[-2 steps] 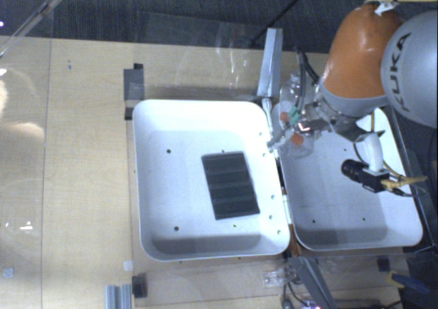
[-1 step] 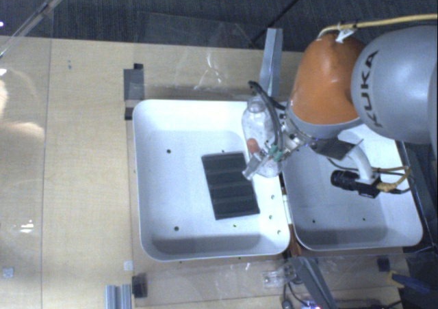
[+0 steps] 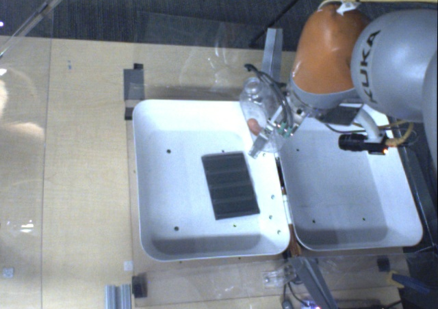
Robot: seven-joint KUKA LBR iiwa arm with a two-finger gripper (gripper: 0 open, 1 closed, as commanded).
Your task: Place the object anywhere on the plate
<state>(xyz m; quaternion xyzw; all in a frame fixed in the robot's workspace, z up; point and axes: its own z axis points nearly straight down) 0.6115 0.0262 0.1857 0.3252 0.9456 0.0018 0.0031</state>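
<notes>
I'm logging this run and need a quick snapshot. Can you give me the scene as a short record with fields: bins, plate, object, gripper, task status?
bins: two shallow white bins, left bin, right bin
plate: dark ribbed rectangle lying flat in the left bin
object: small reddish thing at the gripper, too blurred to identify
gripper: over the left bin's upper right corner, beside the plate
task status: nothing rests on the plate yet
</notes>
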